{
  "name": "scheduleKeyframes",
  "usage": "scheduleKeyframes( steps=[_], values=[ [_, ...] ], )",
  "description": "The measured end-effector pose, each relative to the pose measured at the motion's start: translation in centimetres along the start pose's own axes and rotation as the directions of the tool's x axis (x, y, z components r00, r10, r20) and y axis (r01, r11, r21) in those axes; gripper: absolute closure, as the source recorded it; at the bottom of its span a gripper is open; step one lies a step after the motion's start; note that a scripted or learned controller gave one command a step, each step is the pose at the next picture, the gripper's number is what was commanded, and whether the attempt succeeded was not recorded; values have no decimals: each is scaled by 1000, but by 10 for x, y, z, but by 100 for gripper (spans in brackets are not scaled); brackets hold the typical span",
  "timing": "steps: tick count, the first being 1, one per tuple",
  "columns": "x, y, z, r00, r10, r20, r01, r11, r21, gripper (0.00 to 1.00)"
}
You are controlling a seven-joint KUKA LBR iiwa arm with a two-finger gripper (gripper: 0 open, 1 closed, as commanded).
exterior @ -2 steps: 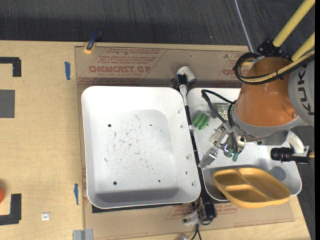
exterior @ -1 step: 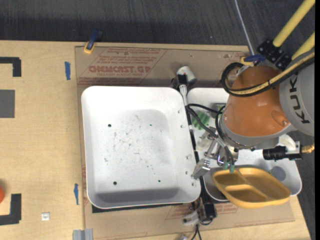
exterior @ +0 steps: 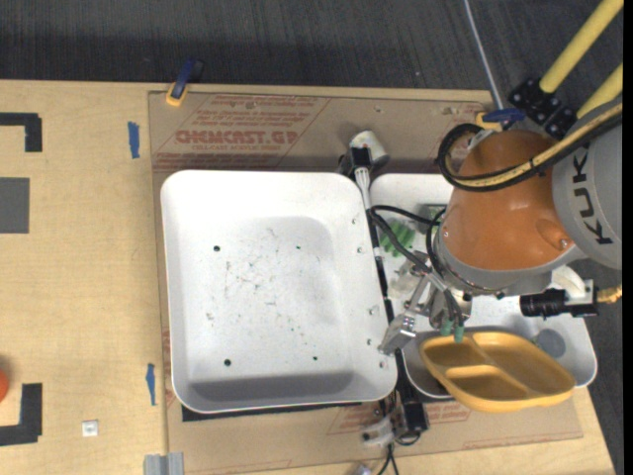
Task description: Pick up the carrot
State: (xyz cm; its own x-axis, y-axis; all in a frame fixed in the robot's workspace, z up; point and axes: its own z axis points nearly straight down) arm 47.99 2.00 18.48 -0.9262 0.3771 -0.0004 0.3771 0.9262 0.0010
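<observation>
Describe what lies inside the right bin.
A yellow dish sits at the near end of the right bin, with something green further back. The arm covers the rest.

Bench (exterior: pixel 79 265) bears two white bins (exterior: pixel 267 285) (side by side).

Two bins sitting side by side on the bench (exterior: pixel 79 265): left bin (exterior: pixel 267 285), right bin (exterior: pixel 584 359). Arm (exterior: pixel 514 206) hanging over the right bin, covering most of it. Dish (exterior: pixel 499 369) lying in the right bin's near part, just below the gripper (exterior: pixel 425 315).
</observation>
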Motion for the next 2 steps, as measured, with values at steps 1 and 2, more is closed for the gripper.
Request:
scheduleKeyframes(
  steps=[1, 2],
  values=[
    [17, 42, 0, 963, -271, 2, 271, 963, -1, 0],
    [-9, 88, 46, 830, -558, 4, 558, 830, -1, 0]
  ],
)
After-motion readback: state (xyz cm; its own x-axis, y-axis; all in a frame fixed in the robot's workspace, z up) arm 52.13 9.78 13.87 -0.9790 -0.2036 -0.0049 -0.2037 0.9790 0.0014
